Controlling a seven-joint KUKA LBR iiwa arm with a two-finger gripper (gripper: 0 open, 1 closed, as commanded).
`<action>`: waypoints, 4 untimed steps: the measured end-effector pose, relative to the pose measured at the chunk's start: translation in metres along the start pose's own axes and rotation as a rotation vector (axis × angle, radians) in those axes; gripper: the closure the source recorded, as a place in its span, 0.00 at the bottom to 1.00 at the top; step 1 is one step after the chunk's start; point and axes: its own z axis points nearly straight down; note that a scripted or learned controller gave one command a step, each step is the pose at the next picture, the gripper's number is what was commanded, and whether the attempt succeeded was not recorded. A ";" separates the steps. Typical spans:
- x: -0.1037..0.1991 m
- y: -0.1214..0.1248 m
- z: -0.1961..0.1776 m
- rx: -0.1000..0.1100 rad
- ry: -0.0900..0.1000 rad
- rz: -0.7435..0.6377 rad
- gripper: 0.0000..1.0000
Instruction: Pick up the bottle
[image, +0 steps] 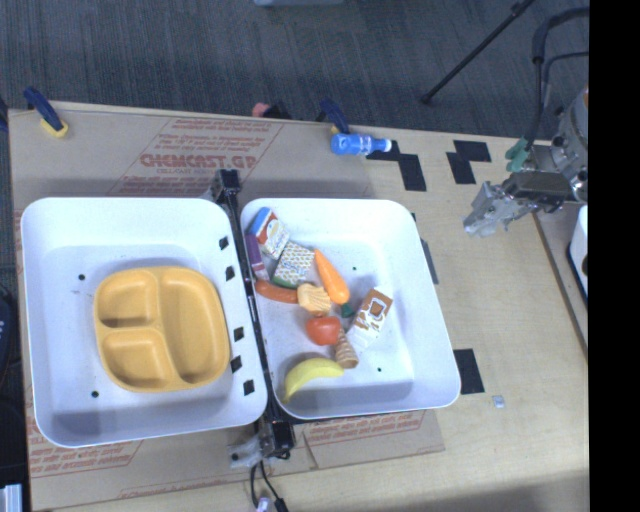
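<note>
Lying on the bench (500, 440) behind the right bin (425, 300), the blue bottle (357, 145) sits beside a blue clamp (334, 115). End effector (484, 220) hovers well right, aperture indeterminate. Open bench lies between them.

- The surface (500, 330) is tan, with black tape marks.
- Printed cardboard (200, 150) lies under two white bins: the left bin (40, 330) and the right bin (425, 300), touching side by side.
- A blue bottle (352, 145) lies on its side behind the right bin.
</note>
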 end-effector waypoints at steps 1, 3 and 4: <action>-0.025 0.027 -0.002 -0.001 0.005 0.293 1.00; -0.024 0.028 -0.023 0.000 0.002 0.277 1.00; -0.024 0.028 -0.033 0.000 0.000 0.270 1.00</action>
